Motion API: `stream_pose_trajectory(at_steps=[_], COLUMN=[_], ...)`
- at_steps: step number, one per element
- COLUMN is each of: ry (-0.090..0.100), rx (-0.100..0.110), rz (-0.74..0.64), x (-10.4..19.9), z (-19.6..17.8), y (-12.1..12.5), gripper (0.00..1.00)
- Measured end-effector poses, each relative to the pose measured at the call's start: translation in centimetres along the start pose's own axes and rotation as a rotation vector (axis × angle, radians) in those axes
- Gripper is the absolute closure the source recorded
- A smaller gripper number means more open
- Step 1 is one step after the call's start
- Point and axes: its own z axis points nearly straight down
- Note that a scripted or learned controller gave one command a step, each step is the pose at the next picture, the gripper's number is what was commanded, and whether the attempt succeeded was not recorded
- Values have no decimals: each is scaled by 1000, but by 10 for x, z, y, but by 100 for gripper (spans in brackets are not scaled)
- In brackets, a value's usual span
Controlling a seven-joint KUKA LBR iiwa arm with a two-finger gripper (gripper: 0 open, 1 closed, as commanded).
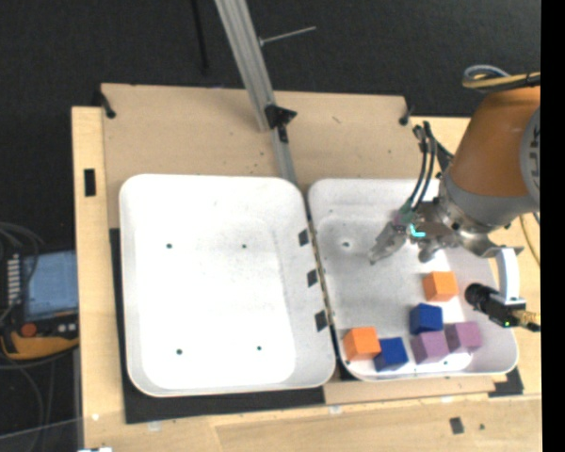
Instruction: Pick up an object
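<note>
A: Start at the left. What sits there?

B: Off the table's (89,252) left edge lies a blue box (52,285) among dark cables. On the table, the left bin (141,205) is a shallow white tray with a few small dark dots on its floor.

A: And between the bins?

B: A grey metal pole (250,55) slants down from the far side and ends near the seam where the two bins meet. Small dark clips line that seam.

A: The right bin?

B: The right bin (344,205) holds the blocks, all gathered in its near right part. Going left to right: an orange block (362,342) by the near left corner, a blue block (391,354) touching it on the right, a purple block (430,347), a second blue block (427,317) just beyond that one, a small orange block (440,284) farther off still, and a second purple block (467,335) at the right. They are small plain cubes in solid colours.

A: Where are the jaws?

B: The jaws (388,245) hang over the bare middle of the right bin, left of and beyond the small orange block, apart from every block. They point down and left, and nothing is between them. Whether they stand wide or narrow I cannot tell; they are too small and blurred.

A: And the arm?

B: The arm (494,158), with its orange band, comes in from the right above the bin's far right part.
</note>
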Motion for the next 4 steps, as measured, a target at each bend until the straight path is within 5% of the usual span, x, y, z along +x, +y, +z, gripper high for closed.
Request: stream_pose_trajectory(at_steps=[1, 3, 4], ry=[-1, -2, -1], rx=[-5, 1, -7], rz=[3, 5, 13], x=[0, -10, -11], z=[-2, 111, 97], y=[1, -2, 0], gripper=[0, 0, 100])
